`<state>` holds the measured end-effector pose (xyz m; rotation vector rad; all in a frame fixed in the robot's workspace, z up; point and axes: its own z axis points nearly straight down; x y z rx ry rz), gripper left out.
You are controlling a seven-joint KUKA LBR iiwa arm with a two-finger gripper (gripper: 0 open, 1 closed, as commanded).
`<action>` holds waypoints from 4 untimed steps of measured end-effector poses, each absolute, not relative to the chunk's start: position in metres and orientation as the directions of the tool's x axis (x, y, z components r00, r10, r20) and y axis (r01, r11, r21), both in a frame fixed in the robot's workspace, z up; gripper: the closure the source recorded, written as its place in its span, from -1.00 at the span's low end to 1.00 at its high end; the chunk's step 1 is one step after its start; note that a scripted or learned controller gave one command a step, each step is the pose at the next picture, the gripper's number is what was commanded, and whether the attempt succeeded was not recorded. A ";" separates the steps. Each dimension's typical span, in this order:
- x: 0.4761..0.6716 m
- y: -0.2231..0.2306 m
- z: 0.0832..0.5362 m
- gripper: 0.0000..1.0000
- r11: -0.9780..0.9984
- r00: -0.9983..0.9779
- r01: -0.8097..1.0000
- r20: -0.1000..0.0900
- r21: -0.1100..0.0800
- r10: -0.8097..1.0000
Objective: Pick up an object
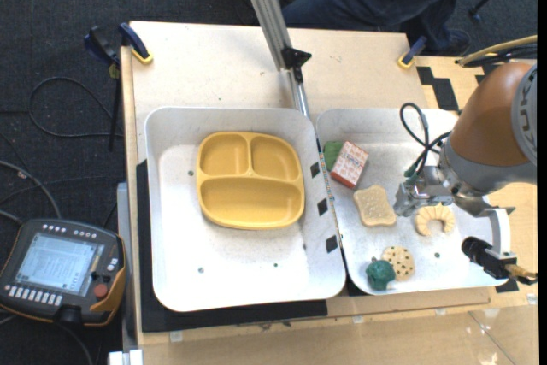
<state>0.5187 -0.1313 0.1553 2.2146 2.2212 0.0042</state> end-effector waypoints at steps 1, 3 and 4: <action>0.518 -0.122 0.212 1.00 0.004 -0.004 1.000 -0.001 0.006 1.000; 0.529 -0.070 0.267 1.00 0.007 -0.007 1.000 0.002 0.001 1.000; 0.532 -0.019 0.267 1.00 0.008 -0.008 1.000 0.001 0.000 1.000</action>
